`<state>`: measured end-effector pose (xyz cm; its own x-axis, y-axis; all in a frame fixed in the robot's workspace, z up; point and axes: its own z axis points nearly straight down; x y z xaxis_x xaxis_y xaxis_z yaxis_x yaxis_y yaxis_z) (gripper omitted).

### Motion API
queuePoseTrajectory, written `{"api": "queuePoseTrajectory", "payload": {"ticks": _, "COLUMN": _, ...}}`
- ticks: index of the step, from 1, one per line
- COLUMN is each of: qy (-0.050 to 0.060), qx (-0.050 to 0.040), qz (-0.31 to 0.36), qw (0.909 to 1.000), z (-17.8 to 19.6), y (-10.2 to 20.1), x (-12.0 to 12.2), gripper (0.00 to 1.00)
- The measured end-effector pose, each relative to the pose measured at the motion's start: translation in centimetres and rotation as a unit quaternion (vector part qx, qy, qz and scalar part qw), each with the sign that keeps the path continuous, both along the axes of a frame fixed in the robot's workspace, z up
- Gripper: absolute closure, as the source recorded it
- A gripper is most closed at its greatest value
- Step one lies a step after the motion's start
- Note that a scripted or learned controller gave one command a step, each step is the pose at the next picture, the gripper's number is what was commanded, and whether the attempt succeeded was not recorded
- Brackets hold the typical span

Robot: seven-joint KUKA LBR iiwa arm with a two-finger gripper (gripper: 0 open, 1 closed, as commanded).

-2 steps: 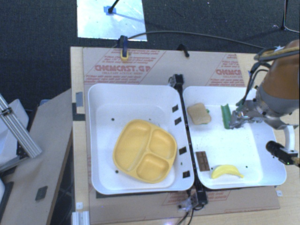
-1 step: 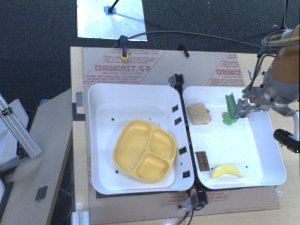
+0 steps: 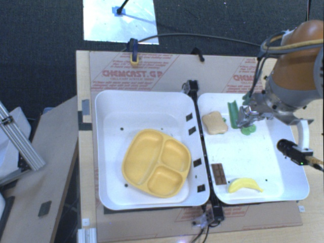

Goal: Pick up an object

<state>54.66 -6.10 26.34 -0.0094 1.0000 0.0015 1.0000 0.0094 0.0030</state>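
Observation:
In the right bin (image 3: 283, 186) lie a tan bread slice (image 3: 214, 122), a green stalk-shaped toy (image 3: 233, 114), a brown chocolate bar (image 3: 218, 173) and a yellow banana (image 3: 244, 186). My gripper (image 3: 246, 118) hangs low over the bin's far part, right beside the green toy and over its lower end. A bit of green (image 3: 248, 130) shows just below the gripper. The gripper body hides how it meets the toy.
The left bin (image 3: 109, 135) holds a yellow divided plate (image 3: 157, 162). A black divider with clips (image 3: 200, 146) runs between the two bins. The grey and orange arm (image 3: 298, 70) reaches in above the right bin's far right corner.

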Motion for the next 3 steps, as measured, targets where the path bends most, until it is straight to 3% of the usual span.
{"api": "queuePoseTrajectory", "payload": {"ticks": 2, "qy": 0.001, "qx": 0.0005, "qz": 0.001, "qw": 1.0, "z": -3.1, "y": 11.6, "x": 0.8, "gripper": 1.0}}
{"api": "queuePoseTrajectory", "payload": {"ticks": 3, "qy": 0.002, "qx": 0.0001, "qz": 0.0, "qw": 1.0, "z": -4.2, "y": 16.3, "x": 0.0, "gripper": 1.0}}
